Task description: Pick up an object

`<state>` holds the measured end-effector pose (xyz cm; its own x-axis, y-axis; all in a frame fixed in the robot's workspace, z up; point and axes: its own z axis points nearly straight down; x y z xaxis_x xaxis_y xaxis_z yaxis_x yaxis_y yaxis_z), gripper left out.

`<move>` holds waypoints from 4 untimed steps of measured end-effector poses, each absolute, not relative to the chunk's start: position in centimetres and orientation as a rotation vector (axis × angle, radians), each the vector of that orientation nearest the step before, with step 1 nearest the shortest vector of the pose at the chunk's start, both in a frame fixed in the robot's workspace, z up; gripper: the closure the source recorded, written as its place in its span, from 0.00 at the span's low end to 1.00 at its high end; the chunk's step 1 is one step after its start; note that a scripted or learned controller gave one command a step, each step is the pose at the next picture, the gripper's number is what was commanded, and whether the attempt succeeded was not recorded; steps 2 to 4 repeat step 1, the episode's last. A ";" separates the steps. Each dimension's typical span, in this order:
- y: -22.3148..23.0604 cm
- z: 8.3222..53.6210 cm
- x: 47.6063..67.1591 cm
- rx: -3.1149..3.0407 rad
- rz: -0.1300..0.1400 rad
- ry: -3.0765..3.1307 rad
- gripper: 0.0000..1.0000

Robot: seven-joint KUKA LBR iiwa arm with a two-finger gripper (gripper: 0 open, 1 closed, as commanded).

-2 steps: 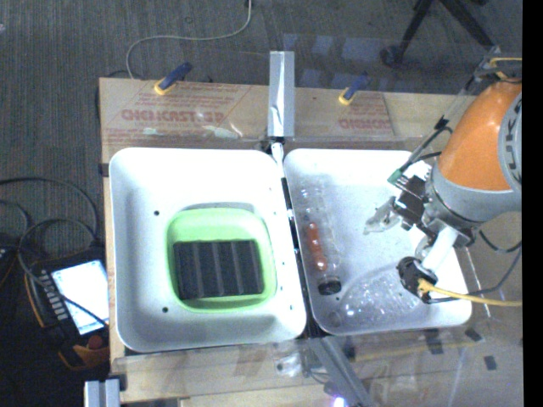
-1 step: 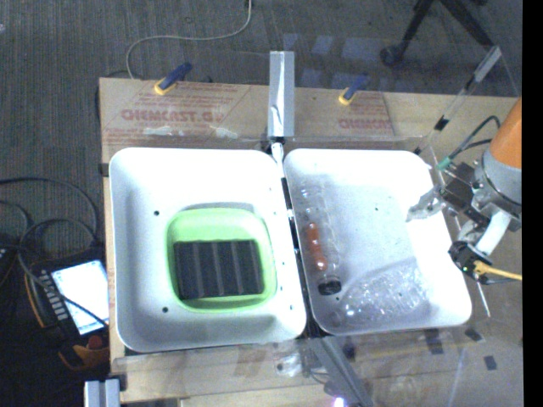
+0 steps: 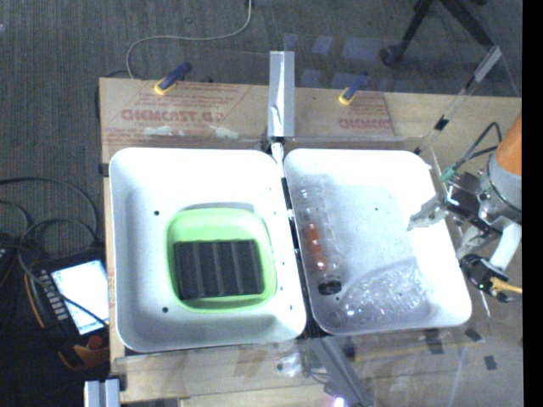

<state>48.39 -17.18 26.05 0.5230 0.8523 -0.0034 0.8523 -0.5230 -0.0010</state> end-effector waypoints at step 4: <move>-12.3 17.6 48.3 2.565 -0.003 1.820 0.00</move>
